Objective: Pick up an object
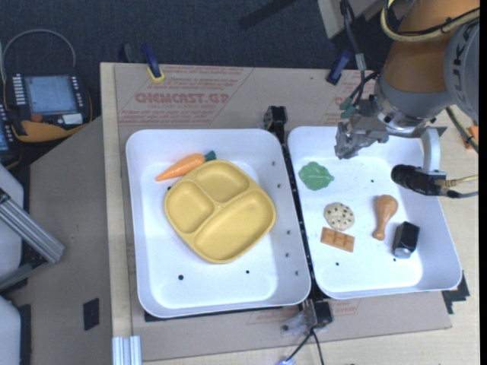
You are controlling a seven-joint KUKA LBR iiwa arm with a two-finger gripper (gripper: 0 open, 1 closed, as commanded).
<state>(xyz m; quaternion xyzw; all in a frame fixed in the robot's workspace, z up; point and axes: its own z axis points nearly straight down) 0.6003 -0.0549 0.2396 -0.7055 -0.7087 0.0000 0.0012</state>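
The right bin (434,268) holds a green lettuce leaf (315,176), a chocolate-chip cookie (338,216), a brown cracker (337,240), a chicken drumstick (384,214) and a small black block (405,239). My gripper (345,149) hangs over the bin's far left part, just above and to the right of the lettuce leaf, with nothing visibly between its fingers. In the left bin (152,272) lie a yellow divided plate (219,210) and an orange carrot (181,166) at the plate's far left edge.
A black cylindrical part (417,179) of the arm juts over the right bin's far right side. Clamps (275,118) sit between the bins at the far edge. A pendant screen (47,97) lies off the bench at the left.
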